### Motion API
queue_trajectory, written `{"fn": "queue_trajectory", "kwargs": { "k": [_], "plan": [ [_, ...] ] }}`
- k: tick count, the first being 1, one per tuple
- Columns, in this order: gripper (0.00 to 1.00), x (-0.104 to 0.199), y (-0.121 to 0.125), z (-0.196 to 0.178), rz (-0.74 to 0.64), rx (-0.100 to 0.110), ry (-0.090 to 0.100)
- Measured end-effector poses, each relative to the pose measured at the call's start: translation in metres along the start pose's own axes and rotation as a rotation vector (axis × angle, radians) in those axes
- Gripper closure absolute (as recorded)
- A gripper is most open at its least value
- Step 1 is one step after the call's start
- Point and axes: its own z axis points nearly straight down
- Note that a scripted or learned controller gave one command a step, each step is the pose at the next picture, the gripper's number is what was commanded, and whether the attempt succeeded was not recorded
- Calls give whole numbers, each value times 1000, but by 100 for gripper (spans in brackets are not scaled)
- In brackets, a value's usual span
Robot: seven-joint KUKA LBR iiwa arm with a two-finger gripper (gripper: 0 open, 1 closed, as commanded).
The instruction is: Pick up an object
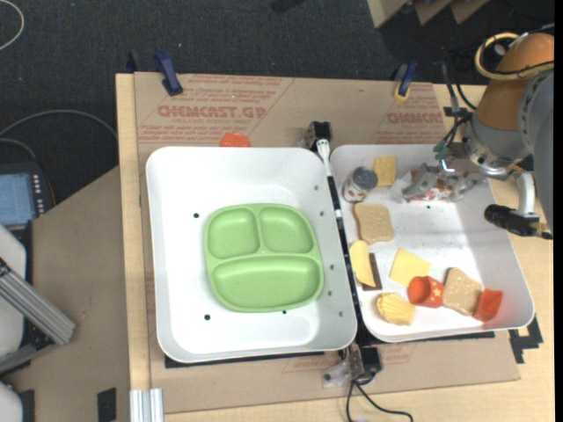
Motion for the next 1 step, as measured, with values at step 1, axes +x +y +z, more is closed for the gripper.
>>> {"fn": "queue_trajectory", "kwargs": {
  "k": [1],
  "plan": [
    [0,-3,1,1,-1,-6,2]
  ]
}}
